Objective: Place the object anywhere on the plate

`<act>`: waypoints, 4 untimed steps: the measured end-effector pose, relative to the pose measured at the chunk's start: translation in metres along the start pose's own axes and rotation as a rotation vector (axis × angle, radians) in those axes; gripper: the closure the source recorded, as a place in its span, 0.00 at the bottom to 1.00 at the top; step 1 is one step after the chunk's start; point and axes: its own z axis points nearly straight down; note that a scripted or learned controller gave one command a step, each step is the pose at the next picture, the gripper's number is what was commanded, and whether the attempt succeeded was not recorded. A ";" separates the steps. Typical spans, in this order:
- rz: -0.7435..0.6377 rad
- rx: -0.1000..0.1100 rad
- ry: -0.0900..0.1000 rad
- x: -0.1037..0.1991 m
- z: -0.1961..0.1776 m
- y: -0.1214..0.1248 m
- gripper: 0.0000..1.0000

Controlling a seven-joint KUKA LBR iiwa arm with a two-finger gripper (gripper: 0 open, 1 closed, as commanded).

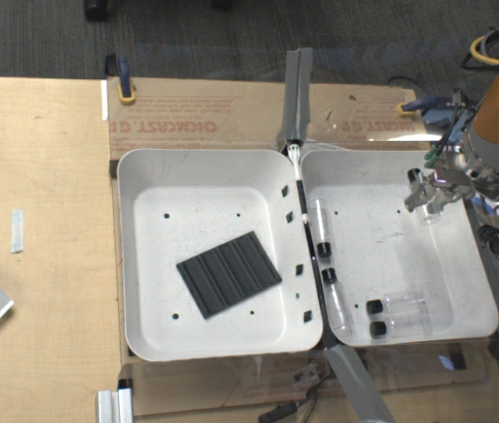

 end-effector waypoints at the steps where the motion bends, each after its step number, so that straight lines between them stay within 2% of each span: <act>1: 0.011 0.003 0.001 0.072 0.067 0.048 1.00; 2: 0.246 -0.001 0.000 0.146 -0.007 0.061 1.00; 3: 0.712 0.001 -0.001 0.211 -0.010 0.056 1.00; 4: 1.268 0.000 0.000 0.265 -0.088 0.023 1.00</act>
